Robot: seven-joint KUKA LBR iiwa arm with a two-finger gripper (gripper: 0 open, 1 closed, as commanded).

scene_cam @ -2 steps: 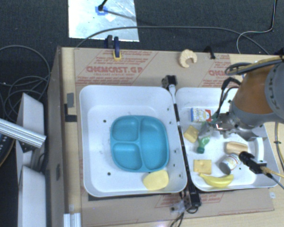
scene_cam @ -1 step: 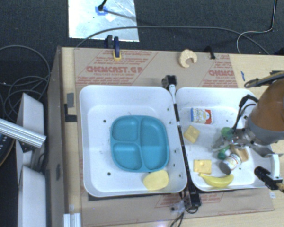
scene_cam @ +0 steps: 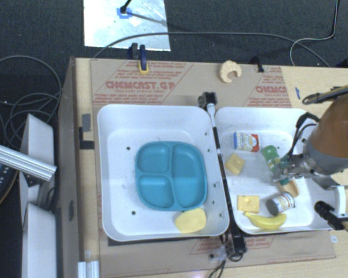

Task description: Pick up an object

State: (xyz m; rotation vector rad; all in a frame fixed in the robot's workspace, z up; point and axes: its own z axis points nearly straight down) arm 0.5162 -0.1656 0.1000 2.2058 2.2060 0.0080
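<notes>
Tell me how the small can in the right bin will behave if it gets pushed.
The can lies on its side, so it will probably roll rather than slide. It looks metallic and smooth, so likely slippery. The banana just beside it may stop a roll that way.

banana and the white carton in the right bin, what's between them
In the camera view, two yellow blocks lie between the banana and white carton.

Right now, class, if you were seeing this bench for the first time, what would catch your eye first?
The blue plate in the left bin, with a yellow lump by its near edge. Then the arm reaching over the right bin, its gripper low among small items, near a banana and a can.
</notes>
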